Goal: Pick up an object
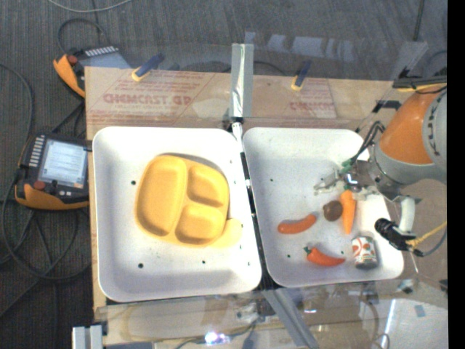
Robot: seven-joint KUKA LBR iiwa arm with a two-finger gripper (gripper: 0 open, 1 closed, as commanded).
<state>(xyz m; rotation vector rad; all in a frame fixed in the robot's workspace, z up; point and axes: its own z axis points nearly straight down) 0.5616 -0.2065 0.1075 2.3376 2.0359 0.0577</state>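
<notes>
Beyond the can (365,251) near the worktop's front right corner, we see the carrot (349,212) lying lengthwise toward the gripper (344,181) just behind it, and we cannot tell whether its grip is spread or closed.

yellow tray (183,198); white bins (116,267); orange carrot (349,211); red pepper (324,257); brown ball (333,210)

The bench (211,97) bears two white bins (116,267) side by side.
</notes>
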